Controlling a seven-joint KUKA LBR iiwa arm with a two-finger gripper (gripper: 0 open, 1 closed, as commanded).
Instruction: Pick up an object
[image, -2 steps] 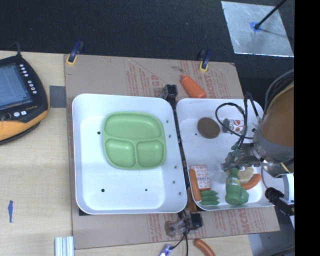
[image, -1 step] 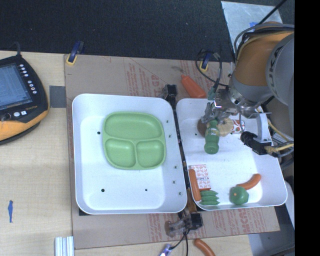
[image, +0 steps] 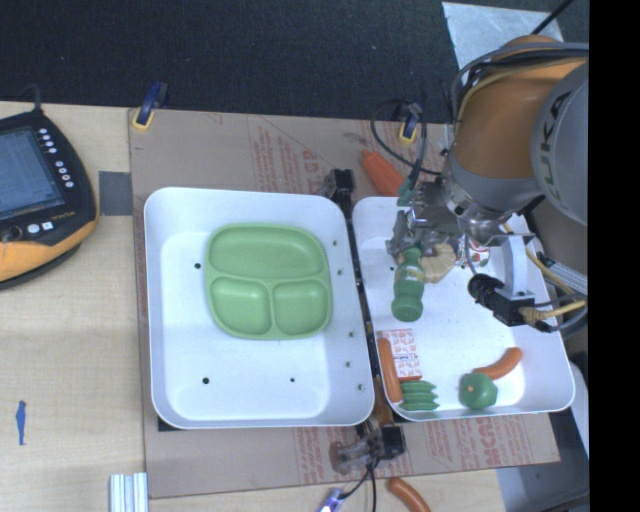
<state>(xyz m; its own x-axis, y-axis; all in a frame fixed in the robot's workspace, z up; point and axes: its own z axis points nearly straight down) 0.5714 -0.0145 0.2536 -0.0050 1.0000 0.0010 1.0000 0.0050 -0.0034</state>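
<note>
Green bottle (image: 407, 288) in the right bin (image: 545, 400), near its upper left part, long axis running roughly up and down the camera view, cap end toward the gripper (image: 412, 238). Directly below the gripper in the view, top end at or just under the fingertips. Gripper state: cannot tell whether apart or together, nor whether anything sits between. Further off in the same bin, well apart from the gripper: green ball (image: 478, 392), orange chili (image: 500, 362).

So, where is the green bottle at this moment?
In the camera view the green bottle lies in the right bin, near its upper left part, directly below the gripper. The green divided plate sits in the left bin.
</note>
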